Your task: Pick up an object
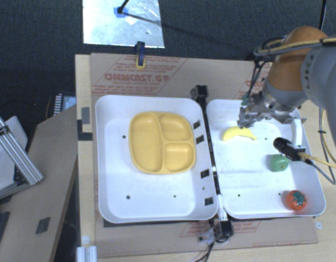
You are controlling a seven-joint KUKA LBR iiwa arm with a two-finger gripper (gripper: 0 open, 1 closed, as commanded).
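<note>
A: Starting at the left of the frame, what does the left bin (110, 201) hold?

B: A yellow divided plate (161, 142) with three compartments sits at its middle. Nothing lies on it.

A: And to the right of the centre divider?

B: The right bin (249, 201) holds three things. A yellow banana (238, 135) lies near the upper left of that bin. A green object (278, 162) sits right of centre, and an orange-red fruit with a green top (295, 200) lies in the lower right corner, well apart from the others.

A: Where is the gripper (248, 118)?

B: At the upper part of the right bin, just above the banana's upper edge. Whether it touches the banana is unclear. The metal parts blur together, so one cannot tell if it is apart or together. Nothing is visibly held.

A: So which object is the likely target?

B: Judging by position, the banana. To do this well, the arm should centre over the banana's thickest middle part, turn the wrist so the grip crosses the curve's short width, come straight down, and close before lifting.

A: Any risk?

B: The banana lies close to the bin wall and may roll or slide aside.
</note>
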